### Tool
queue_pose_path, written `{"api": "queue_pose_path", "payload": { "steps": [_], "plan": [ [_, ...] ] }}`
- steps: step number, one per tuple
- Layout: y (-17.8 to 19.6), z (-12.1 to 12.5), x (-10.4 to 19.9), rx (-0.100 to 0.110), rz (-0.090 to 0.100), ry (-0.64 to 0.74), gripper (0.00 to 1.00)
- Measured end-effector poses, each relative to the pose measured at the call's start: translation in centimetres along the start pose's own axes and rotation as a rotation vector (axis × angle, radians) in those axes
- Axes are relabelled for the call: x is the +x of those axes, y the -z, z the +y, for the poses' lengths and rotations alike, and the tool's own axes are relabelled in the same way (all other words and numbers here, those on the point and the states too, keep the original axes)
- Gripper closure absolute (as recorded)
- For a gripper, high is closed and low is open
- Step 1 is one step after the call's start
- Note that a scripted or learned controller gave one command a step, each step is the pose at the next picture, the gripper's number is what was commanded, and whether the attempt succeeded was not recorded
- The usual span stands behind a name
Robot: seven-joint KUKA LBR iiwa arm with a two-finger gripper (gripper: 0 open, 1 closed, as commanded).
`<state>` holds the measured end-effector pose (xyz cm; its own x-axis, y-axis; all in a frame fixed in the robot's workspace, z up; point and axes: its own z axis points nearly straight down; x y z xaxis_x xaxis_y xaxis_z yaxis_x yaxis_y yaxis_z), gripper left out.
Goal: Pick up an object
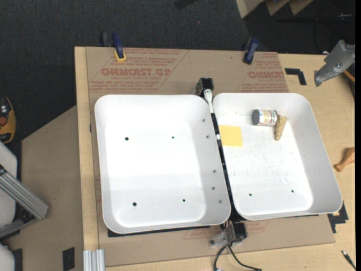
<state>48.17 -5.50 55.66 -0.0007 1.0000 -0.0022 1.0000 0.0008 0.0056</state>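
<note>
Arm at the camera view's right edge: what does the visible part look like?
The arm enters at the upper right as a light grey, angular metallic piece with darker shadowed faces. No cables or markings can be made out at this size.

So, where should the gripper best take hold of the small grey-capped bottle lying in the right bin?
Probably from above, across the middle of the bottle: it lies on its side, long axis left to right. The tan piece touches its right end, so avoid gripping lengthwise.

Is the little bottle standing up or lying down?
Lying down. The little bottle rests on its side in the right bin, its grey cap pointing left.
</note>
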Motion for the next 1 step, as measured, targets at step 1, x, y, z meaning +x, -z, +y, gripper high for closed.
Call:
{"api": "queue_pose_path", "payload": {
  "steps": [1],
  "plan": [
    [1.12,0.07,0.01,-0.006,-0.001,0.0,1.0]
  ]
}}
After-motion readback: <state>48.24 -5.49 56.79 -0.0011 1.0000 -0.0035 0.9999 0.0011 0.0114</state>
